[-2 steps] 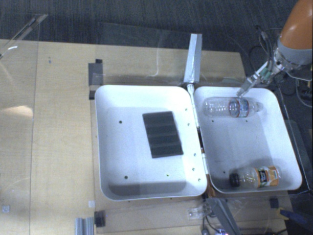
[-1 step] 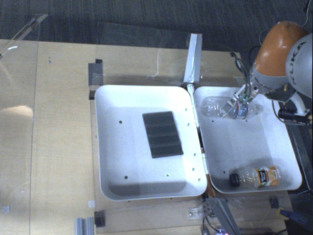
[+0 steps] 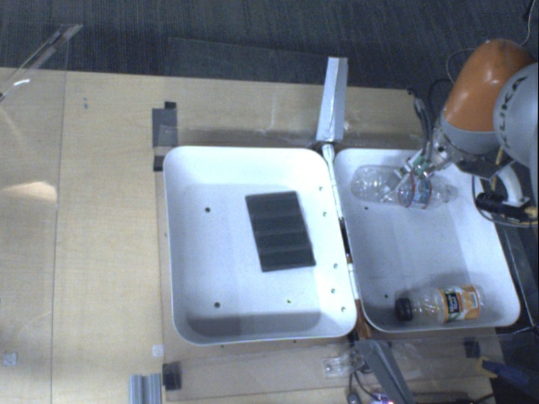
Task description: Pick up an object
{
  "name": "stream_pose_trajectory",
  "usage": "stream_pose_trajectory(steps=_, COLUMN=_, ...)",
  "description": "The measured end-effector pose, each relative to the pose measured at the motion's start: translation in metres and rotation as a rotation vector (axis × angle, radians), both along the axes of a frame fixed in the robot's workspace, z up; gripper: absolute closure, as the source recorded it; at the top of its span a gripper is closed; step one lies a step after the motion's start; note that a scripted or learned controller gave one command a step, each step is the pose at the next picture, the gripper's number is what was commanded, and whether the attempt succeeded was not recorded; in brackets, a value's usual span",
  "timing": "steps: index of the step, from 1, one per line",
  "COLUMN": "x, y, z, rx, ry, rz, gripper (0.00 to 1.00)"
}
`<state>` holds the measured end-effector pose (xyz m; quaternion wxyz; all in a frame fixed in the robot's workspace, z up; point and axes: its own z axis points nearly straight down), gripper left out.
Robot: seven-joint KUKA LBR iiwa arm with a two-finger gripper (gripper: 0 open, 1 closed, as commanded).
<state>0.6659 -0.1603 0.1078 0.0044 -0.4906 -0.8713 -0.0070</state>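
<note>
Here the hand (image 3: 418, 168), grip unclear, meets a clear bottle (image 3: 396, 186); capped bottle (image 3: 440, 304) well apart.

A pale wooden tabletop (image 3: 93, 251) carries two shallow white bins side by side and touching, the left bin (image 3: 189, 310) and the right bin (image 3: 497, 284), with small black brackets (image 3: 166, 127) at the left bin's corners and a grey metal bar (image 3: 332, 99) standing behind the seam between them.
</note>
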Motion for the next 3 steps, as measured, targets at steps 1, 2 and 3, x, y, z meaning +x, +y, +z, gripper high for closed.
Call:
stream_pose_trajectory(steps=1, x=0.006, y=-0.018, z=-0.001, rx=0.002, ry=0.018, rz=0.141, gripper=0.00)
stream_pose_trajectory(steps=2, x=0.005, y=-0.017, z=0.008, rx=0.002, ry=0.024, rz=0.145, gripper=1.00)
stream_pose_trajectory(steps=3, x=0.005, y=-0.015, z=0.018, rx=0.004, ry=0.025, rz=0.147, gripper=1.00)
